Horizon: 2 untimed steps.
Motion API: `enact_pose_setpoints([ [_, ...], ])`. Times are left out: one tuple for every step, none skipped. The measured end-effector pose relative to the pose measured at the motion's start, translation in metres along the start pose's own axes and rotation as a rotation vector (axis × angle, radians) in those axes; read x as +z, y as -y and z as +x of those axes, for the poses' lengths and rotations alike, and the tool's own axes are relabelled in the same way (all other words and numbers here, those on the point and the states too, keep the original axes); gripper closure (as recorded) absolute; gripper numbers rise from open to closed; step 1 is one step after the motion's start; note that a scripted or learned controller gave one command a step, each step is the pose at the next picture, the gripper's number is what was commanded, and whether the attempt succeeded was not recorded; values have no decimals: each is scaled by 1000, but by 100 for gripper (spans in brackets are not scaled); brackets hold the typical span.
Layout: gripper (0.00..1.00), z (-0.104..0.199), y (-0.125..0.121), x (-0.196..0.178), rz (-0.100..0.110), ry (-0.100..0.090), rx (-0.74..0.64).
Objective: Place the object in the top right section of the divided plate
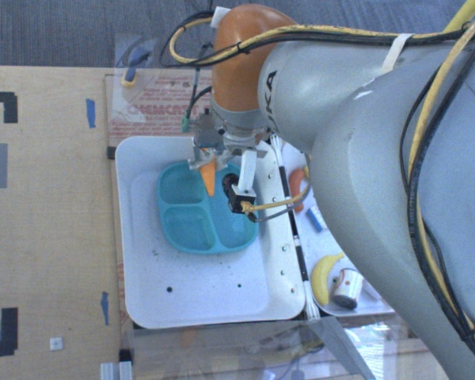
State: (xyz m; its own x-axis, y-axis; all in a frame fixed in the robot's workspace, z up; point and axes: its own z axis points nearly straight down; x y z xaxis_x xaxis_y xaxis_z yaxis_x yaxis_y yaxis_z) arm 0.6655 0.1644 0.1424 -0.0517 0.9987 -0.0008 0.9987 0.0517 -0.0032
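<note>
The arm (356, 109) entered from 3 o'clock and hung over the left bin (142, 291), its orange band (241, 46) at about 12 o'clock of the plate (198, 232). The gripper (210, 169) pointed down above the plate's upper edge, and its fingers pinched a carrot (209, 178), an orange, tapering piece whose narrow end pointed toward 6 o'clock. The carrot stood over the divider between the plate's upper sections; whether it touched the plate could not be told. The plate was teal, with three compartments: two small ones toward 12 o'clock and one larger toward 6 o'clock. It lay in the upper half of the left bin. A black fitting with a yellow cable (273, 204) hung at 3 o'clock of the gripper, over the plate's right rim. In the right bin, largely hidden by the arm, a banana (324, 279) lay at 5 o'clock of the plate, with a small cylindrical object (346, 290) touching it on the right. A red object (297, 182) and a blue one (315, 220) showed near the bins' shared wall.
</note>
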Motion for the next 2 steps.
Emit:
enact_pose_setpoints([
  [100,42,-3,-91,-6,-1,-119],
  [0,43,-3,-90,-5,0,-121],
])
